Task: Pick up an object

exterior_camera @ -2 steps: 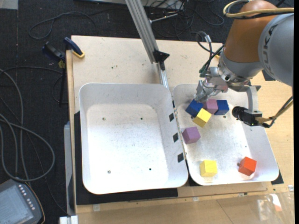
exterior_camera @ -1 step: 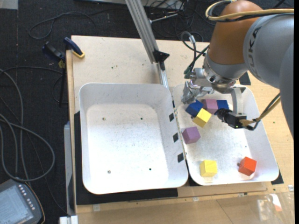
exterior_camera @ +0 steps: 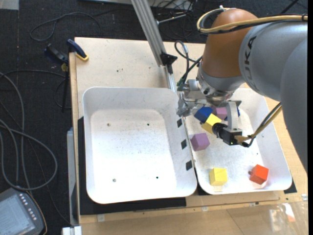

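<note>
Blocks crowd the right bin (exterior_camera: pixel 274 146): a yellow block (exterior_camera: pixel 211 122) and a blue block (exterior_camera: pixel 202 113) lie right under the tool (exterior_camera: pixel 208 106), whose grip I cannot tell. Outward lie a purple cube (exterior_camera: pixel 199 141), a yellow cube (exterior_camera: pixel 218 176) and an orange cube (exterior_camera: pixel 259 174) toward the desk's (exterior_camera: pixel 127 62) near edge. Dark carpet (exterior_camera: pixel 34 106) surrounds the desk.

A thick grey arm (exterior_camera: pixel 274 53) with dark lettering, a glossy orange band (exterior_camera: pixel 226 38) above the wrist, and a yellow cable (exterior_camera: pixel 254 19) looping over it

Robotics lab: plywood bench (exterior_camera: pixel 127 62) w/ white bins (exterior_camera: pixel 98 131), loose cables (exterior_camera: pixel 29 126), teach pendant (exterior_camera: pixel 17 214).
</note>
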Motion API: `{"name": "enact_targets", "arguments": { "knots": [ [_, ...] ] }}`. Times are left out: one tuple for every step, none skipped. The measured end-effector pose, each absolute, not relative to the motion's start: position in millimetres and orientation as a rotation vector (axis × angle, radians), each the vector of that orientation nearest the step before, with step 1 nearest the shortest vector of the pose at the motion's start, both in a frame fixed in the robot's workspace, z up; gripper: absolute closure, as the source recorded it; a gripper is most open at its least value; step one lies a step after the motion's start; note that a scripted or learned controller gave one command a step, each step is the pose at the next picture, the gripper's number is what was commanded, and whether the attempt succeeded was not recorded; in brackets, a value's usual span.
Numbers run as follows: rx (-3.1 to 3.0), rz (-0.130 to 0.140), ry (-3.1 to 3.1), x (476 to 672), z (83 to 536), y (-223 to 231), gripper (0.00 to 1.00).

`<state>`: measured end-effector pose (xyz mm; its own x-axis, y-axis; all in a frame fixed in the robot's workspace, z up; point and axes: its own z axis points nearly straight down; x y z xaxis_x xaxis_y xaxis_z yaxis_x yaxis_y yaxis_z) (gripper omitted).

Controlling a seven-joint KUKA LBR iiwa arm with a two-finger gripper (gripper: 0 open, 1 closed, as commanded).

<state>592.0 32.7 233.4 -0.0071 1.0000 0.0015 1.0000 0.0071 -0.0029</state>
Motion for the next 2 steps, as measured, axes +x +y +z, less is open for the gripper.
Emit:
{"name": "enact_targets", "arguments": {
  "knots": [
    [-2.21, -0.001, -2.228, 569.4, 237.0, 87.7, 1.0],
    [-2.221, 0.0, -2.221, 570.3, 237.0, 83.6, 0.0]
  ]
}}
